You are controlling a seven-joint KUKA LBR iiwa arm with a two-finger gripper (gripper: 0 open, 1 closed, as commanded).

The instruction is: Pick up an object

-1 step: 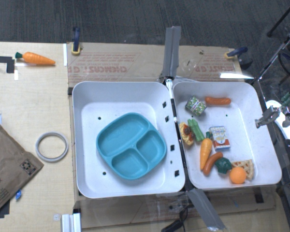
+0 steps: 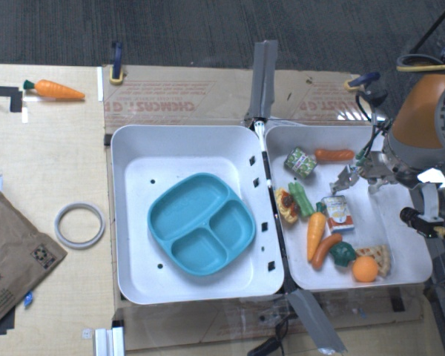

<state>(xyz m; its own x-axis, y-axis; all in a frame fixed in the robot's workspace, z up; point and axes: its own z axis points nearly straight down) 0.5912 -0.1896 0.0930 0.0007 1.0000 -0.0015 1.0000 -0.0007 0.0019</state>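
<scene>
Camera view: grey arm with orange band (image 2: 421, 110) comes in from the right, wrist bent down over the far-right part of the right white bin (image 2: 400, 273); much of the arm is cut off by the frame edge. Two-finger metal gripper (image 2: 350, 180) hangs above the bin floor, tips pointing left toward the bin's middle, near the small red-and-white carton (image 2: 338, 212) but apart from it; jaw gap too small and blurred to read, can't tell width, nothing visibly between the tips. In that bin: red sausage (image 2: 334, 154) at the far edge, green printed packet (image 2: 301, 162) just left of it, green bean pod (image 2: 302, 199) and a red-yellow piece (image 2: 285, 205) along the left wall, orange carrot (image 2: 315, 236) mid-bin, dark green piece (image 2: 343, 253), orange ball (image 2: 365, 269) touching a tan waffle-like piece (image 2: 382, 256) at the near edge, partly hidden by the ball. Left white bin (image 2: 126, 221) carries a blue three-compartment plastic tray (image 2: 201, 223). On the bench left of the bins: second carrot (image 2: 55, 90) at the far-left corner, grey tape ring (image 2: 79, 224), brown cardboard box (image 2: 11, 262) cut off at the left edge.
</scene>
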